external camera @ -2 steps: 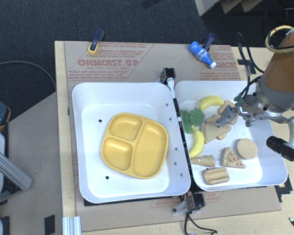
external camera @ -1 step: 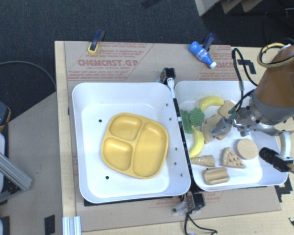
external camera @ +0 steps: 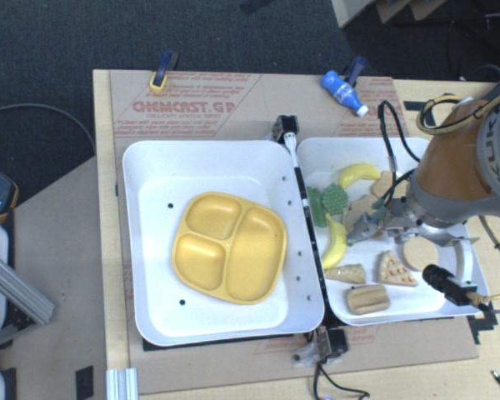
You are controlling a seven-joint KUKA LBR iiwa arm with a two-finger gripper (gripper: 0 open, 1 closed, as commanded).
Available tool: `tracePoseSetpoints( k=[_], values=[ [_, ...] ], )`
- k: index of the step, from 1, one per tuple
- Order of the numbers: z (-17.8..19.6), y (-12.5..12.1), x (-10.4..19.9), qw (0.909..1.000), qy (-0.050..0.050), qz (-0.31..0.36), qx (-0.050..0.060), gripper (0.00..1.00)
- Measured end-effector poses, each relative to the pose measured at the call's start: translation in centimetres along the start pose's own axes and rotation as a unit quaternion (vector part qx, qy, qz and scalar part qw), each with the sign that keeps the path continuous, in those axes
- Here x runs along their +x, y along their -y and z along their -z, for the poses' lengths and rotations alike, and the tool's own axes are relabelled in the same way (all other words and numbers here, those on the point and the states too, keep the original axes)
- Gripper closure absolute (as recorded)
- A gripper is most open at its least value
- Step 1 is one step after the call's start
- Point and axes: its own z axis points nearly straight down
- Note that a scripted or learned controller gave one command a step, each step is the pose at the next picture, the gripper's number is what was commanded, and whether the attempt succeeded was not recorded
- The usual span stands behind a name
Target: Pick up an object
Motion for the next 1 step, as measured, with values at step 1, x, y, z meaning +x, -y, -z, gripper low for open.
tracePoseSetpoints(
  k=[1],
  values=[
    [-2.11, 0.05, 0.07, 1.0, 0.001, 0.0, -0.001, 0.0]
  ],
)
